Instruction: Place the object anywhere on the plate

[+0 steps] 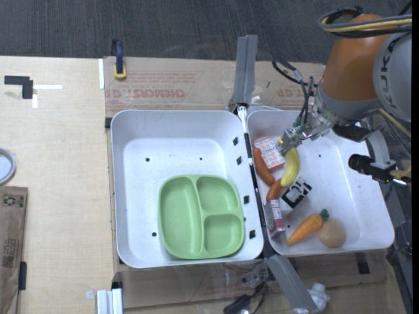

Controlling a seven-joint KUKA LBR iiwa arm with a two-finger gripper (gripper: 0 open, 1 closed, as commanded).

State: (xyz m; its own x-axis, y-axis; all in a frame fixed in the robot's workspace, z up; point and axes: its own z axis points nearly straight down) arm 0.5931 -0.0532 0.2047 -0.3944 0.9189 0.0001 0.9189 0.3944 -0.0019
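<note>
Gripper (290, 142) clamps the banana (290, 167) by its top end; lift straight, clear the bin wall, swing toward eight o'clock onto the green plate (200, 216).

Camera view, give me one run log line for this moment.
gripper: at top of banana, right bin | grasp: unclear | plate: left bin, nothing on it | placement: not yet done

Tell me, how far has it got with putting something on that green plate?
Nothing looks done yet: the green plate in the left bin carries nothing. In hand: the gripper is down in the right bin, right at the top end of the banana; whether it has hold of it I cannot tell. Left: lifting an item, carrying it across and setting it on the plate.
</note>
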